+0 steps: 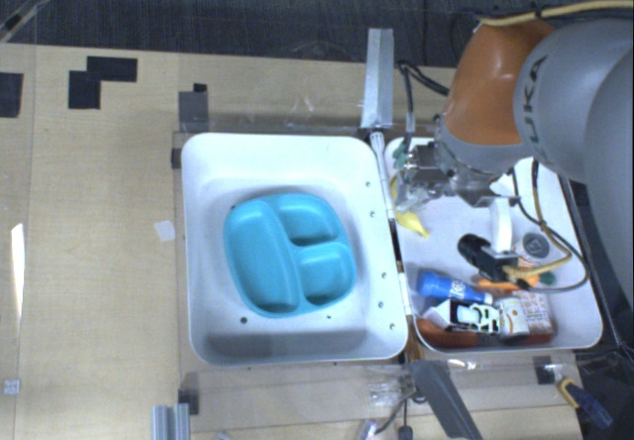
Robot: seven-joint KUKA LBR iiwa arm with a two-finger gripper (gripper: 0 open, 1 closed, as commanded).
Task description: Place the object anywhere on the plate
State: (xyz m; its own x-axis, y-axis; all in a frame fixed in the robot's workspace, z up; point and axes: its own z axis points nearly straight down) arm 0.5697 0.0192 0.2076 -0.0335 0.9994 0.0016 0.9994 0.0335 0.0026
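A blue divided plate (287,252) lies in the left white bin (208,329). My gripper (416,182) hangs low over the back left corner of the right bin (584,324), under the grey and orange wrist. A small yellow object (411,223) lies just in front of it, by the wall between the bins. Whether it touches the gripper cannot be told. The wrist hides the rest of that corner.
Several items crowd the front of the right bin: a blue tube (443,286), an orange piece (507,280), a pale printed box (527,310), a black and white pack (473,315) and a dark red thing (458,335). A metal post (377,81) stands behind the bins.
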